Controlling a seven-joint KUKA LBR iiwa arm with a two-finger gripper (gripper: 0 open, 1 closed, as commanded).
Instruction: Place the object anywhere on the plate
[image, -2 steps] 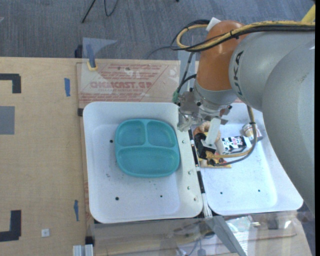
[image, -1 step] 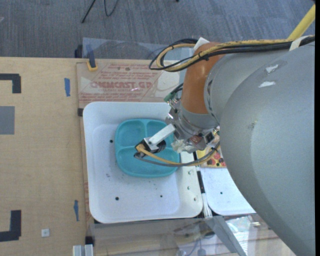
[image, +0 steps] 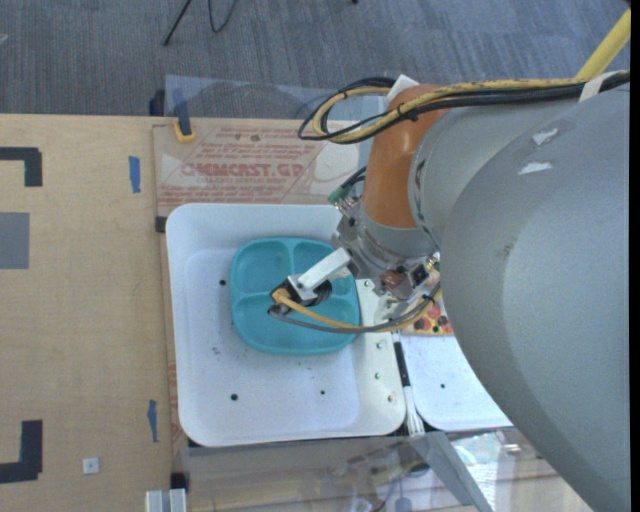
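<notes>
A teal plate (image: 265, 300) with divided compartments lies in the left white bin (image: 200, 260), toward its middle right. My gripper (image: 396, 284) hangs at the plate's right edge, over the wall between the two bins, mostly covered by the wrist. A small patterned thing (image: 436, 322) with red and yellow spots peeks out just right of the gripper, above the right bin (image: 450, 395). Whether it is held is hidden from me.
The grey arm covers most of the right bin and the view's right side. Bare white bin floor lies left of and in front of the plate. A cardboard sheet (image: 80, 300) lies to the left of the bins.
</notes>
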